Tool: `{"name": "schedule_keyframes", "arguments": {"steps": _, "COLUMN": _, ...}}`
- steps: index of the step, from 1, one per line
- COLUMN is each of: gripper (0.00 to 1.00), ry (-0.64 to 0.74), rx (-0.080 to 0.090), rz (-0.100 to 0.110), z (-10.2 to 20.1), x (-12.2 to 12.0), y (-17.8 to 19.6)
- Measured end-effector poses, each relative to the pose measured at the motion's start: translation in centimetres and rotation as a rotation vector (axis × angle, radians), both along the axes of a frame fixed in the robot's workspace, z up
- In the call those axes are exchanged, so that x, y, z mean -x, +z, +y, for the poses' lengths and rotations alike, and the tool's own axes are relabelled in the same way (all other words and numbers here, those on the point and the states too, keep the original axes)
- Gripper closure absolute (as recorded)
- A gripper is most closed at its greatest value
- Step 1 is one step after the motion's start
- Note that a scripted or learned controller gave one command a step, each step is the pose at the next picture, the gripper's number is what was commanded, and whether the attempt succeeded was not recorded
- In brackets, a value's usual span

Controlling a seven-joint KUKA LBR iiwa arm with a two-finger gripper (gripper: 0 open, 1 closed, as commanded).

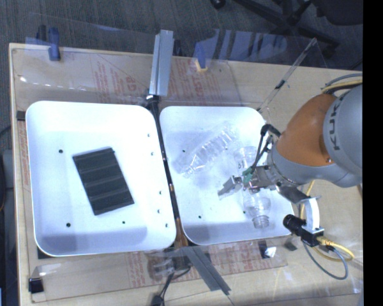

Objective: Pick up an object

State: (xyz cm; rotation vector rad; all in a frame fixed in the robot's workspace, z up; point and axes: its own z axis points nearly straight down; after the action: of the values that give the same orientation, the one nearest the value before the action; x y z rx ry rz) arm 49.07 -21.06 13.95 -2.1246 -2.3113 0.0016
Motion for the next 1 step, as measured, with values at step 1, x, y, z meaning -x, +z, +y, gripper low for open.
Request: {"name": "schedule_keyframes", "arguments": {"steps": 1, "gripper": 0.00, "ry": 0.020, "rx": 0.001, "rz": -0.001, "z": 8.33, "x": -4.53, "y": -0.89}}
